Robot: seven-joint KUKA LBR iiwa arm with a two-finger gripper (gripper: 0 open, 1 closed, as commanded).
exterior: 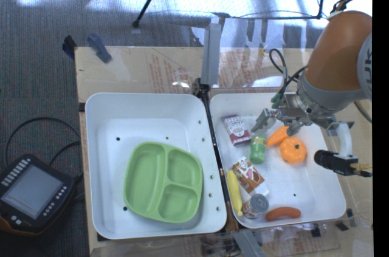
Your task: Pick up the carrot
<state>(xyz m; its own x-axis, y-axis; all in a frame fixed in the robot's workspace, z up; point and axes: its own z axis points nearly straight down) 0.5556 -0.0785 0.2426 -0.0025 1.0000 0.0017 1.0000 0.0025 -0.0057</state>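
Beside one carrot (277,136), one end effector (281,121).

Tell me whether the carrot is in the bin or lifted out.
In the bin: the carrot lies in the right bin beside the orange pumpkin.

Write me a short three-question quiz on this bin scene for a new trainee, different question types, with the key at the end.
1. True or false: the green divided tray lies in the left bin.
2. Multiple choice: which item touches or nearly touches the carrot on its lower right? A) the sausage B) the orange pumpkin C) the yellow corn
3. Fill in: the claw sits over the ____ bin, just above the carrot.

Key: 1 true; 2 B; 3 right.
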